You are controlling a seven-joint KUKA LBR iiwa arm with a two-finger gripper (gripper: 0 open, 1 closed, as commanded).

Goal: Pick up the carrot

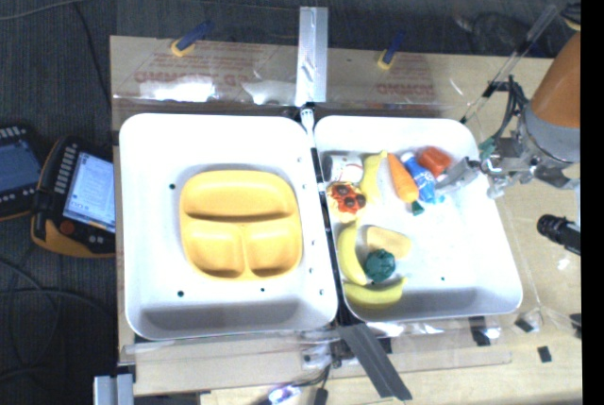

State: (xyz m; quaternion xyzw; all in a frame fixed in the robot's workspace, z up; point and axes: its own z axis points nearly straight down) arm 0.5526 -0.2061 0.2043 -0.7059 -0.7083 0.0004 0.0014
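Note:
The carrot (403,178) is a short orange stick lying slanted in the back part of the right bin (472,261). It lies between a small yellow banana-like piece (372,175) and a blue item (426,189). My gripper (470,173) hangs at the bin's right side, a little to the right of the carrot and apart from it. Nothing shows in its grasp. The grey arm with its orange band (564,82) comes in from the right edge.
A red-orange item (436,158) sits behind the blue one. A large banana (361,280), a teal lump (380,264), a yellow wedge (389,242) and a red-orange toy (346,196) crowd the bin's left half. The left bin (151,205) holds a yellow divided plate (243,222).

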